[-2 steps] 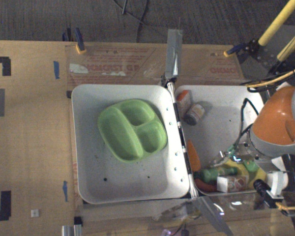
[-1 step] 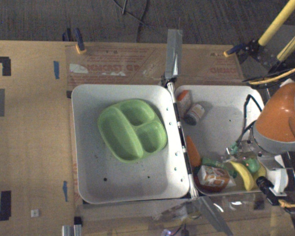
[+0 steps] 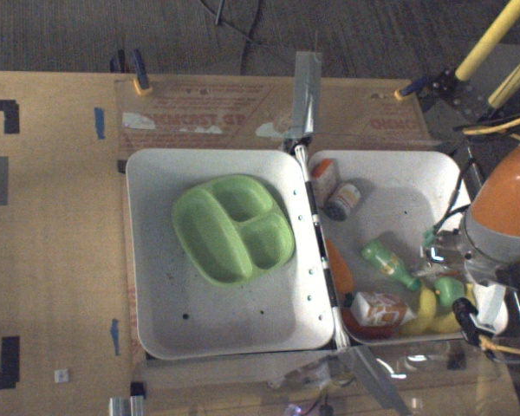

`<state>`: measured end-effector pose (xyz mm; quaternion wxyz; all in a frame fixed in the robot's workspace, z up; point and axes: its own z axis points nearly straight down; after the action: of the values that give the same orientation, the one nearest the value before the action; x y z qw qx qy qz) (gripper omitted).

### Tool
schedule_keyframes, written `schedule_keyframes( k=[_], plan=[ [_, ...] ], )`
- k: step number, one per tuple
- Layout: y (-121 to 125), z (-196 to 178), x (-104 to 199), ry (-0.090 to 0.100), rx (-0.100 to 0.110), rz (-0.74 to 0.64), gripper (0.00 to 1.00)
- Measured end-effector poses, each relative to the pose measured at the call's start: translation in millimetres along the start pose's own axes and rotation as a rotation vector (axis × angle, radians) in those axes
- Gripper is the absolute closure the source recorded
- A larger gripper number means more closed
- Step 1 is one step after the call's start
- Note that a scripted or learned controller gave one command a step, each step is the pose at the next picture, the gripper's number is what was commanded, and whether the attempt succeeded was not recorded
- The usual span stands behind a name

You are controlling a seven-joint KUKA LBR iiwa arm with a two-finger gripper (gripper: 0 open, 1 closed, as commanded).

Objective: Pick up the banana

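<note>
My tool (image 3: 468, 306) hung over right bin's (image 3: 433, 170) near corner, right by banana (image 3: 426, 312). Couldn't tell its grip state tbh. Green plate (image 3: 234, 229) sat in left bin (image 3: 156, 180).

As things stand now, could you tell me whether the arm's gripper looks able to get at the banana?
Probably yes: the gripper hangs right over the banana in the right bin's near corner, though the crowded neighbours may hinder it.

Dim, even light from overhead — shadows stay soft. The whole picture is slightly blurred and grainy — the white bins (image 3: 147, 258) look dull grey.
</note>
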<state>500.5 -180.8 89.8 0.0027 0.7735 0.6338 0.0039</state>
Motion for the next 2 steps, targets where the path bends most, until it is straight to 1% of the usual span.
schedule_keyframes(
  k=[1, 2],
  plan=[
    [24.0, -0.6, -12.3, -0.004, 0.005, 0.143, 1.0],
    [23.3, 0.6, -11.6, -0.003, 0.008, 0.142, 0.0]
  ],
)
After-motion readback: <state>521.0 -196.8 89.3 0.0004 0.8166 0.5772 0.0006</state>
